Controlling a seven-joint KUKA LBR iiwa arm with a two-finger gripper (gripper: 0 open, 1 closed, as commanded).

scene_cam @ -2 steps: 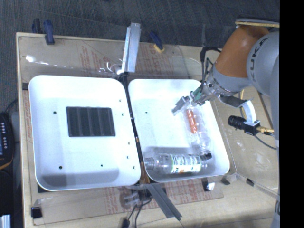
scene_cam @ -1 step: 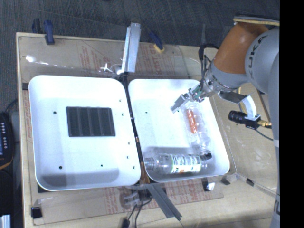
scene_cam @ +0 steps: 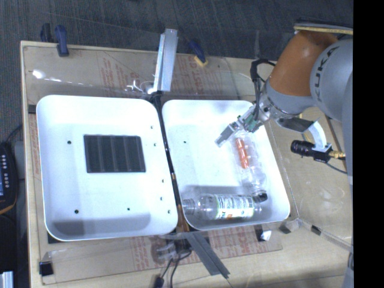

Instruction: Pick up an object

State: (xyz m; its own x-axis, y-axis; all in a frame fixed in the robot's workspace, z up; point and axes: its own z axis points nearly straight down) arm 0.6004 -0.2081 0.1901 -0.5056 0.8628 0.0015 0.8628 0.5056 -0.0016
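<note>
Gripper (scene_cam: 231, 132) is hanging over the upper part of the right bin (scene_cam: 198, 161), coming in from the arm (scene_cam: 312, 71) at a slant; whether it's open or shut I cannot tell, the tip is reading as one grey blur, and nothing is showing clamped in it. Just below and right of the tip a clear bottle (scene_cam: 247, 161) with an orange label is lying roughly along the bin's right side, close to the tip but whether touching, can't tell; judging by the pose, this is likely the target and the gripper is lining up on its top end. A second clear bottle (scene_cam: 223, 207) is lying on its side across the bin's near wall, cap end toward the first one, the two nearly meeting at the lower right corner; rolled against the wall, it's probably the harder grab. Left bin (scene_cam: 60, 161) is sitting beside the right one, edges touching, with a dark ribbed mat (scene_cam: 114, 153) lying flat in its upper middle. Both bottles are transparent, so outlines are washing into the white floor and exact ends are hard to place. The arm's upper part is getting cut off at the frame edge, and the wrist is covering part of the bin's top right corner.
</note>
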